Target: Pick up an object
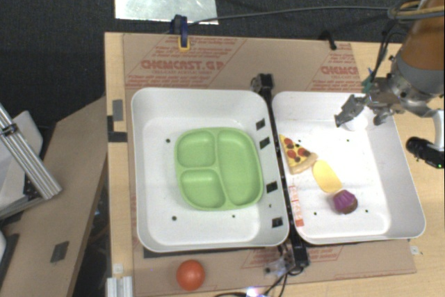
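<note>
Right bin [389, 149]: gripper [361, 111] spread, empty, at far edge; pizza [297, 155], lemon [326, 176], plum [345, 202] lie nearer camera, leftward.

A divided tray [219, 168] lies in the left bin [149, 111]; the right bin [389, 177] holds three items — a pizza slice [297, 155], perhaps.

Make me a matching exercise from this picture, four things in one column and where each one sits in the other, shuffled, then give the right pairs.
Things:
1. green divided tray
2. pizza slice toy
3. purple toy
4. orange ball

Places:
A. right bin, against its left wall
B. on the bench, in front of the left bin
C. middle of the left bin
D. right bin, toward its front

Pairs: 1-C, 2-A, 3-D, 4-B
</note>
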